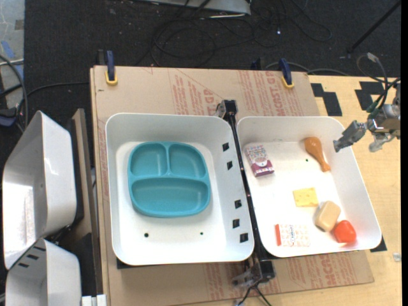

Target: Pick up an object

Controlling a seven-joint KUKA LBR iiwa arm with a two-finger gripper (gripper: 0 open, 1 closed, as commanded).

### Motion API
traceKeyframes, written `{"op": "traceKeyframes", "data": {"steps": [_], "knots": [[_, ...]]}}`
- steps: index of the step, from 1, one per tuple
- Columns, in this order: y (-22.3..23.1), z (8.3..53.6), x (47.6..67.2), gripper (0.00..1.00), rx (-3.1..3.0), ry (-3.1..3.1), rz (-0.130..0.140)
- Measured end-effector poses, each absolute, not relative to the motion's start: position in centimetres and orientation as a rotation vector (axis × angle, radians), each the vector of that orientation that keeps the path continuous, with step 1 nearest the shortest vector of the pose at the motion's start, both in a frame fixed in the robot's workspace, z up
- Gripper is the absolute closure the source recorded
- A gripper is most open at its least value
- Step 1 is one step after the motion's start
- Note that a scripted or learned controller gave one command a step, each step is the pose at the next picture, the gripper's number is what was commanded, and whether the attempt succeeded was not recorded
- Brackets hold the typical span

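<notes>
The right bin (357, 183) holds several small items: a purple and white carton (259, 160), an orange drumstick-shaped piece (317, 152), a yellow square (305, 197), a beige lump (327, 215), a red-orange ball (345, 232) and a white card with red print (293, 235). My gripper (361, 138) hangs at the bin's upper right corner, just right of the drumstick piece. It is open, its two grey fingers (345, 137) spread apart with nothing between them.
The left bin (121, 234) carries a teal divided plate (169, 178). A black hinge strip (237, 177) runs between the two bins. White containers (38, 183) stand off the bench at the left. Two clamps (111, 69) grip the board's far edge.
</notes>
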State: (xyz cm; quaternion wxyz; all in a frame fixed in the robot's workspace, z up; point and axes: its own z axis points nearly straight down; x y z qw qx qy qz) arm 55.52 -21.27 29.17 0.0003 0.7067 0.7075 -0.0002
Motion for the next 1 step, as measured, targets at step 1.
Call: {"op": "traceKeyframes", "data": {"steps": [1], "knots": [[-21.10, 23.34, 56.43, 0.00, 2.223, 2.224, -0.003]]}}
